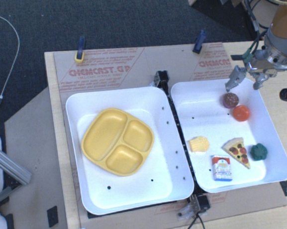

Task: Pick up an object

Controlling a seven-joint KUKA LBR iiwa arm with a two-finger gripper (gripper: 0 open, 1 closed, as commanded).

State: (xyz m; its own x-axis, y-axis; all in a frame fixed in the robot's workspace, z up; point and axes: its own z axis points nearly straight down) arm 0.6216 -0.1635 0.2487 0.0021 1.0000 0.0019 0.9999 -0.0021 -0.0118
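The right bin [209, 180] holds several small toys: a dark red-brown ball [230, 99], a red tomato [241, 113], a yellow corn piece [199, 144], a pizza slice [237, 151], a green lump [259, 151] and a small red and blue carton [221, 168]. My gripper [247, 80] hangs over the bin's far right corner, just above and to the right of the brown ball. Its two fingers stand apart with nothing between them.
The left bin [90, 196] carries a yellow divided plate [117, 141]. A black clip [161, 78] sits between the bins at the far side, and blue clamps [199, 42] grip the board's far edge. The arm's grey body fills the upper right corner.
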